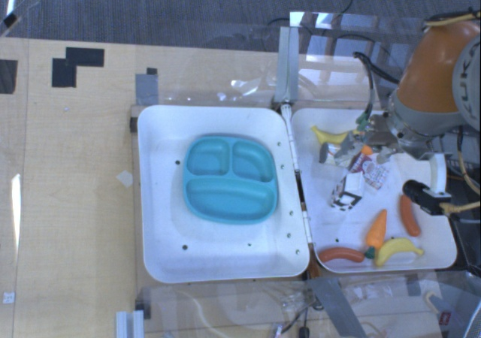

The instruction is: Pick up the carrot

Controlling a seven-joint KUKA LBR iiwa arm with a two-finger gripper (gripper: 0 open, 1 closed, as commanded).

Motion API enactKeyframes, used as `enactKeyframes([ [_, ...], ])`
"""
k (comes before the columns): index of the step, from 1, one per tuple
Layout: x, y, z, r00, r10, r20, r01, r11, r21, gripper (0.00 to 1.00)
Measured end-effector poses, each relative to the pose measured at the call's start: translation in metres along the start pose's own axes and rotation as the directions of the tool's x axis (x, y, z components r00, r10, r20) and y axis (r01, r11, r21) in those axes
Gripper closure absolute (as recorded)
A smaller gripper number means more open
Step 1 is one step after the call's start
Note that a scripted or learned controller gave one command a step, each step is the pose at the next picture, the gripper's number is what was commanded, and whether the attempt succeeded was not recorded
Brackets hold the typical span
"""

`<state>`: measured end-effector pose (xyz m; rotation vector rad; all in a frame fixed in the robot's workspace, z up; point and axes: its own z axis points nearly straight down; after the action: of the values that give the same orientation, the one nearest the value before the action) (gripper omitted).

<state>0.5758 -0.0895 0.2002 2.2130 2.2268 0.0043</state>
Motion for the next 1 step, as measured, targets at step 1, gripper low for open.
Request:
enactKeyframes([
  [1, -0.0442, -0.0661, -0.0051, 0.997, -0.081, 0.001, 0.081, 0.997, -0.002, 0.0],
])
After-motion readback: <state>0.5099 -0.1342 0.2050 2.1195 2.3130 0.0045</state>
